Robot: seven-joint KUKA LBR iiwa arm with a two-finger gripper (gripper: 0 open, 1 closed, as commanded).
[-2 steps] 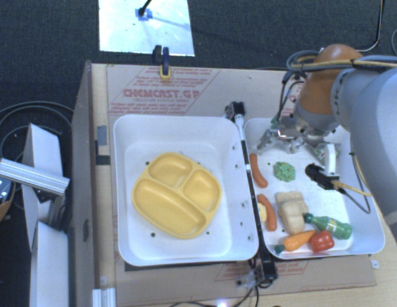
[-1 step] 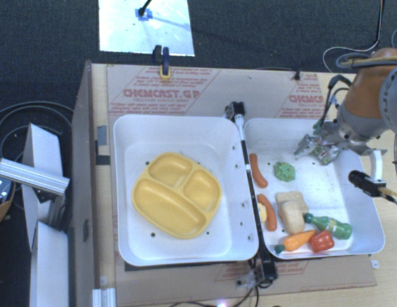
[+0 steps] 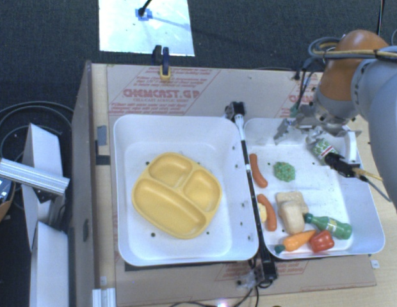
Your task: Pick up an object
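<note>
We see the grey arm with its orange band (image 3: 352, 50) reaching in from the right, bent down over the far end of the right shallow white bin (image 3: 365, 235); its tool (image 3: 299, 128) hangs low there, and we cannot tell its state; the right bin holds two orange sausages (image 3: 258, 171), a green leafy clump (image 3: 284, 171), a beige bread slice (image 3: 292, 211), a green bottle (image 3: 328, 223), an orange carrot (image 3: 298, 240) and a red pepper (image 3: 321, 241); the left shallow white bin (image 3: 131, 139) holds a yellow divided plastic tray (image 3: 176, 194).
</note>
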